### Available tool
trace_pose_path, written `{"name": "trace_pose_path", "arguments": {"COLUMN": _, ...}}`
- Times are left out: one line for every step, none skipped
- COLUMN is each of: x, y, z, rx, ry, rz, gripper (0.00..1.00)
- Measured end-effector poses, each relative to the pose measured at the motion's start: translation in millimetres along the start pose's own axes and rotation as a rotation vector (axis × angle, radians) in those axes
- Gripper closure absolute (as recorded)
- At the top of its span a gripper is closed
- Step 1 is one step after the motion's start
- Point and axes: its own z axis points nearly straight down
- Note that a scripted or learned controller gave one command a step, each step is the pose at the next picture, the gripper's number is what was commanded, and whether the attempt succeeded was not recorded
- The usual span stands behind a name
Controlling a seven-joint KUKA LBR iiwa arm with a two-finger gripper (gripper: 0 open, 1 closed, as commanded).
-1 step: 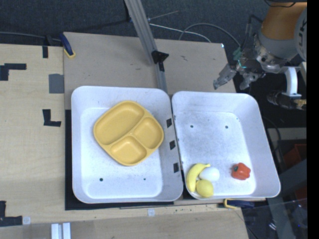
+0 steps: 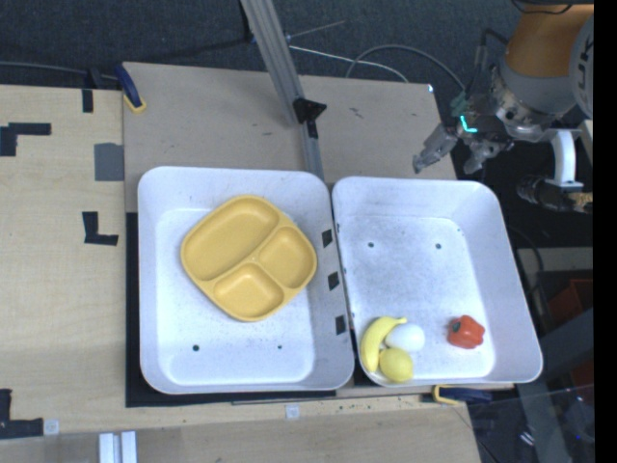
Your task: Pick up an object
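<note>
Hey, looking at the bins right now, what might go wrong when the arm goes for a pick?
The banana, white egg and lemon touch in a cluster by the right bin's near wall, so the fingers may nudge neighbours or hit the wall. The red pepper is small and rounded and might slip. The gripper sits outside the bin, above its far rim.

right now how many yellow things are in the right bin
2. A yellow plastic banana lies near the front left corner of the shallow white right bin, and a round yellow lemon sits just in front of it, touching a white egg. More could be hidden beneath.
</note>
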Motion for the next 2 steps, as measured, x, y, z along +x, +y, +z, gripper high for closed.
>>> {"name": "trace_pose_path", "arguments": {"x": 0, "y": 5, "z": 63, "rx": 0.007, "ry": 0.0, "rz": 0.001, "gripper": 0.0}}
{"name": "trace_pose_path", "arguments": {"x": -1, "y": 13, "z": 113, "rx": 0.005, "ry": 0.0, "rz": 0.0, "gripper": 0.0}}
